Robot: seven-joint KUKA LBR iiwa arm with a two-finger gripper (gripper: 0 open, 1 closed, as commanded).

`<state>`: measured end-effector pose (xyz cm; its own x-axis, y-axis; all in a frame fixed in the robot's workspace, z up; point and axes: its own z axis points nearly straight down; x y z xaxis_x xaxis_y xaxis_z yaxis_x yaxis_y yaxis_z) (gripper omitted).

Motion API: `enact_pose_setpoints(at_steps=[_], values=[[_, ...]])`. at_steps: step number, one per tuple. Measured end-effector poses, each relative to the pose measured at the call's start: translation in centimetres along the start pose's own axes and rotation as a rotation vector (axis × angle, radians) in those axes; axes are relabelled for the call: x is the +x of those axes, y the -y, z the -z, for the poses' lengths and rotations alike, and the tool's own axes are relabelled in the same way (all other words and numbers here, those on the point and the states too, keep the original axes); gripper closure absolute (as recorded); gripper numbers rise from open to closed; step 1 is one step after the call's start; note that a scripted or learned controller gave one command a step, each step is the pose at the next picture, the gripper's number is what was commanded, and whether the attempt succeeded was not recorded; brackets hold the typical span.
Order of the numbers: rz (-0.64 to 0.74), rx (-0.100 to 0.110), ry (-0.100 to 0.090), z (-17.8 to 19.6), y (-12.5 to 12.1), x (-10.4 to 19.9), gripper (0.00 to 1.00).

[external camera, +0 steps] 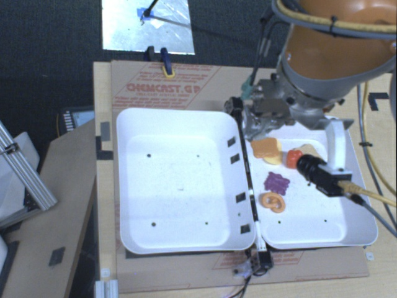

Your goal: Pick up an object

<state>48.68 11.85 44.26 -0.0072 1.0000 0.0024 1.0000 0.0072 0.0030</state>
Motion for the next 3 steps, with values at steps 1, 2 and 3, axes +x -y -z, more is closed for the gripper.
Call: enact_pose_setpoints(at_steps=[1,2,3], values=[[0.001,-0.009,-0.003,9.7,0.0,4.0,1.0],[0.002,0.001,0.0,9.2,0.0,9.4,1.0],[0.0,0.016,0.008,-4.9,0.1,11.7,1.0]])
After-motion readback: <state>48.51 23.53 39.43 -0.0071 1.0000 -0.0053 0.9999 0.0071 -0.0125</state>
